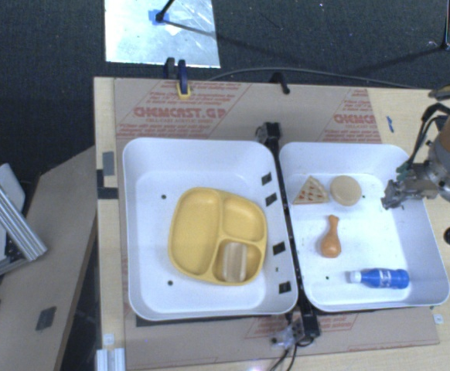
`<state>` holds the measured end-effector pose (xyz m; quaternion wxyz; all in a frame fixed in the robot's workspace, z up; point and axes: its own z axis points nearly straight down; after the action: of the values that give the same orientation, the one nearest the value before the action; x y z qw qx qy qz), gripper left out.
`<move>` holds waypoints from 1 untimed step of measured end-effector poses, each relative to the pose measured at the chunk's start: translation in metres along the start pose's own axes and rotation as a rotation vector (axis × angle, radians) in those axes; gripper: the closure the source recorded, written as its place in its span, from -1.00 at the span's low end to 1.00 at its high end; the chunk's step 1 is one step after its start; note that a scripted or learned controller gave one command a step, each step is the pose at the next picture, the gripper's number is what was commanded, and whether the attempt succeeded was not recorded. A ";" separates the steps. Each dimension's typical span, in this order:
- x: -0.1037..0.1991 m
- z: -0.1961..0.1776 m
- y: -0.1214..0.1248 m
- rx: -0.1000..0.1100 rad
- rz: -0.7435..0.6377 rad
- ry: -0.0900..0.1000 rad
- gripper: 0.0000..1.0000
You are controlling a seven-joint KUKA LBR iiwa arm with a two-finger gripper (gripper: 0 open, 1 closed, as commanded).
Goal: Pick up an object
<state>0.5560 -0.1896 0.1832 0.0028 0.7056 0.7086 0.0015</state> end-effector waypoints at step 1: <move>-0.002 -0.056 0.012 -0.002 -0.001 -0.001 1.00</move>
<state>0.5679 -0.1915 0.2398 0.0040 0.7053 0.7089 0.0019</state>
